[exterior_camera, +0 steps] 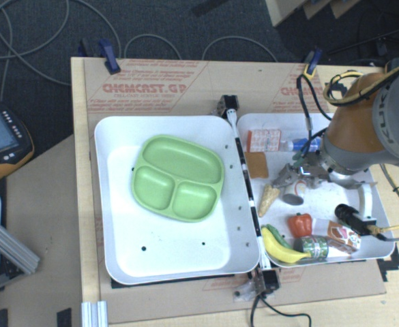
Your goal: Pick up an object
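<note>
the gripper (289, 177) hangs low in the right bin (380, 249), its metal fingers splayed apart with nothing between them. just below it lies a cone-shaped object (269, 197), long axis near-to-far, narrow tip pointing near. a brown block (257, 164) sits to its left (close to the bin wall). nearer: a red pepper (300, 223), banana (279, 246) and can (314, 248), crowded together. the left bin (117, 251) has open floor around a green divided plate (177, 177).

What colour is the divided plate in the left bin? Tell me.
Light green, seen in the camera view: the divided plate.
</note>
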Available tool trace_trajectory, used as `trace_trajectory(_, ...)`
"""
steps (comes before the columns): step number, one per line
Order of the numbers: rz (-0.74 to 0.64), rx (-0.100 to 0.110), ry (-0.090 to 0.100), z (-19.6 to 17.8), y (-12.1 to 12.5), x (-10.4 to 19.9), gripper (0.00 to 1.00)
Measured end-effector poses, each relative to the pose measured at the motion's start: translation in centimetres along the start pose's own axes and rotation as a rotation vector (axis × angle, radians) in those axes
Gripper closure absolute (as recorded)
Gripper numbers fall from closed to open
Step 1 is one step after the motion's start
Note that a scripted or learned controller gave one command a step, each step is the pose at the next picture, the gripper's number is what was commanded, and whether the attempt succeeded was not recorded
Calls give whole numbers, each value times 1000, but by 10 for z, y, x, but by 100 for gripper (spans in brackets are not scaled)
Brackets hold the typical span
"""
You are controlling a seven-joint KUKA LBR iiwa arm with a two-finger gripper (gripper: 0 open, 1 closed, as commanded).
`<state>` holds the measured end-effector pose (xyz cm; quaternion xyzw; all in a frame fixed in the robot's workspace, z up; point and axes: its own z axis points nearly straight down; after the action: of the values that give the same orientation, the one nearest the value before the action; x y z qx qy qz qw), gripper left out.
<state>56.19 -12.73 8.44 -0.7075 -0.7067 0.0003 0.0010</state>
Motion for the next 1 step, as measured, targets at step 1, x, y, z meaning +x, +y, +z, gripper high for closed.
trace_trajectory(1, 1, -2, -1, -10, 1, 0, 100)
